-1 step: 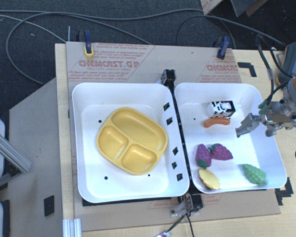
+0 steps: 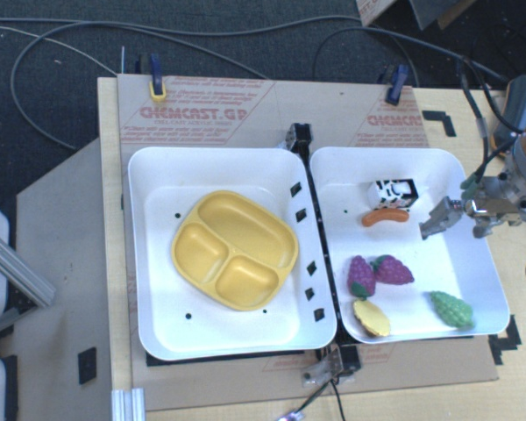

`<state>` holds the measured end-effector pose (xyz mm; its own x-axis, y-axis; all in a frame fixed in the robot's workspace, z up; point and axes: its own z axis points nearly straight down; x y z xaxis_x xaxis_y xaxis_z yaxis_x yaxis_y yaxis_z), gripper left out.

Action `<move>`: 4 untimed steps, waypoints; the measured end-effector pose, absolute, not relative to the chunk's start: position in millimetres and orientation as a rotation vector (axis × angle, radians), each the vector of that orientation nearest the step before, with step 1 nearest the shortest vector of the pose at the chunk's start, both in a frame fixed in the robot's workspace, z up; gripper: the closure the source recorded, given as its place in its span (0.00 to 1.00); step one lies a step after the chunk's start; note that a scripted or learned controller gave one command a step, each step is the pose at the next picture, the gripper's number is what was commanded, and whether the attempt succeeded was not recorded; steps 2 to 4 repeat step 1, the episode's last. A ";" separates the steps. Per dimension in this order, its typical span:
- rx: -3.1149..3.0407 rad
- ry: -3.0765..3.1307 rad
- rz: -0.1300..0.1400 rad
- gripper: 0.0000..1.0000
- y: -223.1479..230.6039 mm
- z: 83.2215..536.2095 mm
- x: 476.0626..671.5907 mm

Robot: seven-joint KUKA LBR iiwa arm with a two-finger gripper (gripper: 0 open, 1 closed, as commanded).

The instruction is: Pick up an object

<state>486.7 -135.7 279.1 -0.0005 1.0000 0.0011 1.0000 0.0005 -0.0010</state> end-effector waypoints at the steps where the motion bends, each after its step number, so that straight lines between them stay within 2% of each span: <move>1: -2.216 -2.215 0.005 0.00 -130.3 217.4 483.0; 4: -2.216 -2.215 0.005 0.00 -130.3 217.4 483.0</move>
